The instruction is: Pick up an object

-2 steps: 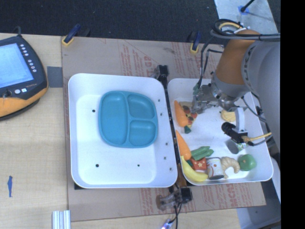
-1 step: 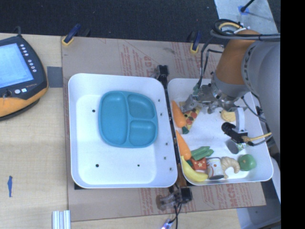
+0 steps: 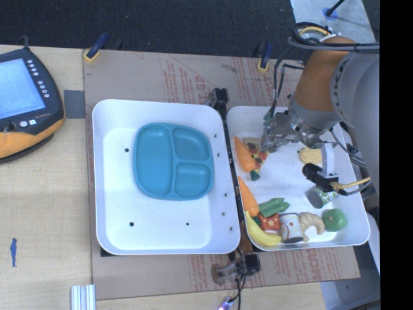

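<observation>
Pale wooden tabletop [image 3: 45,192] carries two white bins. Over the right bin [image 3: 357,237], the arm's jaws [image 3: 271,137] hang low near its far edge; whether they are apart or together cannot be told. Just beside them lies a carrot [image 3: 244,154]. Nearer the bin's front edge: banana [image 3: 259,232], green apple [image 3: 334,220]. Left bin [image 3: 110,225] holds a blue divided plate [image 3: 173,161].

Bright even overhead light, soft shadows, slightly soft focus
</observation>
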`<act>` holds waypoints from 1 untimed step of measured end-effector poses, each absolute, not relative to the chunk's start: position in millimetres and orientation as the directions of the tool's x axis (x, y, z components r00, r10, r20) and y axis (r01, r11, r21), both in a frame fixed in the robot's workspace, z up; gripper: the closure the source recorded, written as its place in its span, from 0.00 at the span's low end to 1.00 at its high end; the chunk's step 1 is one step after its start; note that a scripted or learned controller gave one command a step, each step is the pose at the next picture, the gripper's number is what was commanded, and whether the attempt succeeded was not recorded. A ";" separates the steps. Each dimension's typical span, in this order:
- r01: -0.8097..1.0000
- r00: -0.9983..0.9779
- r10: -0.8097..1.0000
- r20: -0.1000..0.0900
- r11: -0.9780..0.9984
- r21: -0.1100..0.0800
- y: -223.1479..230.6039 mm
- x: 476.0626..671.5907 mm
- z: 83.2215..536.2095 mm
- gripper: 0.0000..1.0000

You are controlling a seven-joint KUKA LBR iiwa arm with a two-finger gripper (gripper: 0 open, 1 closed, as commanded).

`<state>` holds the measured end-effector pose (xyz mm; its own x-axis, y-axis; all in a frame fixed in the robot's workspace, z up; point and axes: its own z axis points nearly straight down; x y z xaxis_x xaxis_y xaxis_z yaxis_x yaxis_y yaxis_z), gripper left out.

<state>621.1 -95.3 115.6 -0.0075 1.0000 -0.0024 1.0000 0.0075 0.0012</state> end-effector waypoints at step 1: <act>1.000 -0.008 1.000 -0.003 0.008 0.001 -95.3 621.0 115.6 0.00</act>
<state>621.0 -95.3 115.6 -0.0082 1.0000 -0.0026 1.0000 0.0082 0.0008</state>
